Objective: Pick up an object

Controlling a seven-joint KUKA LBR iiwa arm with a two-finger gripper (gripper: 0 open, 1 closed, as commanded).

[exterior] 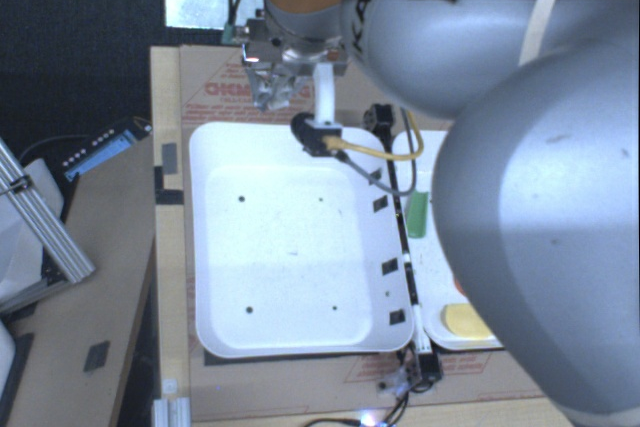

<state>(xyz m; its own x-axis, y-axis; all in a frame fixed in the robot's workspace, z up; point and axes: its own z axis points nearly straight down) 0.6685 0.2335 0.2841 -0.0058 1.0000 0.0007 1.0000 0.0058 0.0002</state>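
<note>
Objects, a green one [417, 213] and a yellow one [466, 320], are still lying in the right bin [437, 260], while the gripper [272, 93] is hovering beyond the left bin [290, 335], carrying nothing I can see, its opening unclear.

The grey arm [500, 115] covers most of the right bin [440, 330], leaving a strip along its left wall. A yellow object [462, 319] and a green object [417, 213] there are each partly hidden beneath it. The tool [272, 93] is blurred; its fingers cannot be made out.
</note>
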